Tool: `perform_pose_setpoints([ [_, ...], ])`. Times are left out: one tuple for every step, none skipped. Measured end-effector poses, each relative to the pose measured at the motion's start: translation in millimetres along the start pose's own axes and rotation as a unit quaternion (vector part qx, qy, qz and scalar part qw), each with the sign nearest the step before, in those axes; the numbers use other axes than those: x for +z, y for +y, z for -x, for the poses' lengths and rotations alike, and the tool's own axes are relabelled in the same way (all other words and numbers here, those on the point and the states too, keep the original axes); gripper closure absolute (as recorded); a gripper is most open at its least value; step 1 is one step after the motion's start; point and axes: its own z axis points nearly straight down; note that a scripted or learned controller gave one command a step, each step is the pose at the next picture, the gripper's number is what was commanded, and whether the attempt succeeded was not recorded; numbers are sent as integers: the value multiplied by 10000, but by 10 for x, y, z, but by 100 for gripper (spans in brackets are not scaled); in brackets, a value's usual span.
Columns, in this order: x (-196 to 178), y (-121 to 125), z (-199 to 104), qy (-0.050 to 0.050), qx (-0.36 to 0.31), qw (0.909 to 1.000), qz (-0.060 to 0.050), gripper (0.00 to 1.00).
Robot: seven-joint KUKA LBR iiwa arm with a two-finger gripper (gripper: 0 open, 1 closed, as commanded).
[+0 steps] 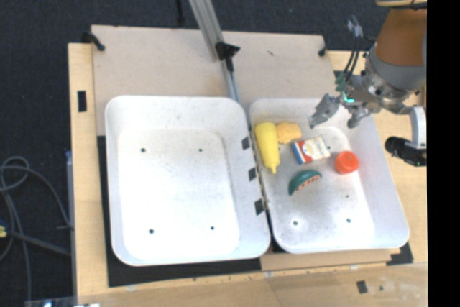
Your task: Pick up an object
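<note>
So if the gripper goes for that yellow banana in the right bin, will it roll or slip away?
The yellow banana looks smooth and rounded, so it may slip between fingers. Its curved, long shape probably pivots rather than rolls. It lies by the right bin wall, which could block one finger.

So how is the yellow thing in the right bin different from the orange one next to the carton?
The yellow bottle-shaped object is long and lies lengthwise against the right bin's left wall; the orange object is short, rounded, and sits farther right, nearer the gripper. The yellow one touches a pale orange piece; the orange one sits just right of the small red-and-white carton. Both lie in the right bin, ungrasped.
</note>
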Motion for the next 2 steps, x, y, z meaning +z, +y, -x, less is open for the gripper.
perform_pose_setpoints([
  [-29,9,-1,-4,-3,10000,26,0],
  [391,5,-10,-9,10,10000,2,0],
])
